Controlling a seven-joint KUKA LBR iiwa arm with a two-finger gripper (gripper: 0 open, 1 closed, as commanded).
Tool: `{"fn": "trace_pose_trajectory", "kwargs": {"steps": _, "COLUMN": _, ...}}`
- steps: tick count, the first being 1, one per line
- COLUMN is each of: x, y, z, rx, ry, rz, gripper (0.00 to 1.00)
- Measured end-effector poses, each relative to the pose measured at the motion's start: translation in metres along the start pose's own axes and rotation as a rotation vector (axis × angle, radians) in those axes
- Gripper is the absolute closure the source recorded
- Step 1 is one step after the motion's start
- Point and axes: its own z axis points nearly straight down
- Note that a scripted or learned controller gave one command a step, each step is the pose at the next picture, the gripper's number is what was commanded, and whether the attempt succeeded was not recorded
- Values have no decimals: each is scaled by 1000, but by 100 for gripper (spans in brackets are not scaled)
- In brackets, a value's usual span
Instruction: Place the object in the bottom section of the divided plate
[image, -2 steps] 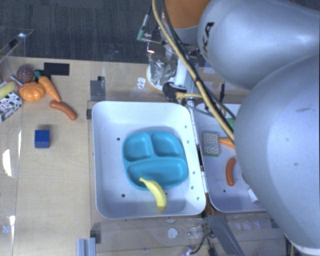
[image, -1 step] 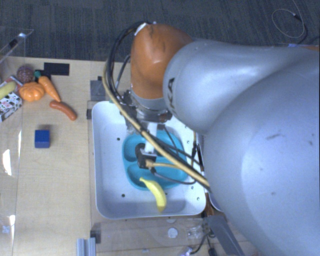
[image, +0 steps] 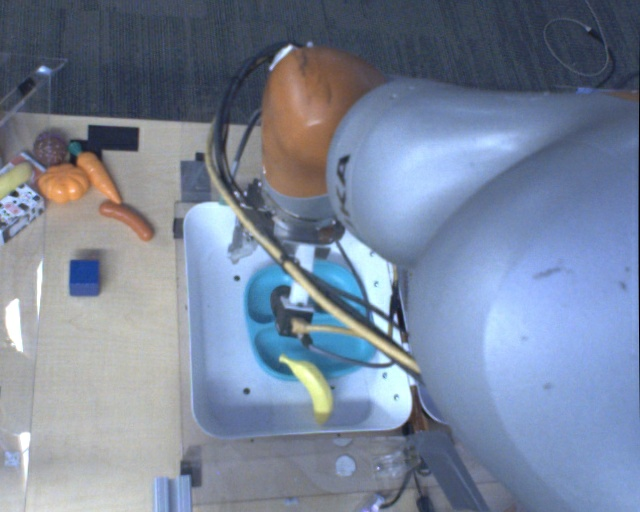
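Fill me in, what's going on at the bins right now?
The arm hangs over the white bin, its wrist above the blue divided plate. A yellow banana lies at the plate's lower edge, one end poking past the rim toward the bin floor. I cannot tell whether the banana is held.

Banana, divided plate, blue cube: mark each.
banana (image: 308, 386), camera view, mid-body.
divided plate (image: 262, 298), camera view, bare left part.
blue cube (image: 85, 277), camera view, middle of the cube.
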Motion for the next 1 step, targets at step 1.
{"fn": "trace_pose_trajectory", "kwargs": {"steps": 1, "x": 1, "y": 1, "z": -11, "rx": -2, "ry": 1, "rz": -6, "gripper": 100}}
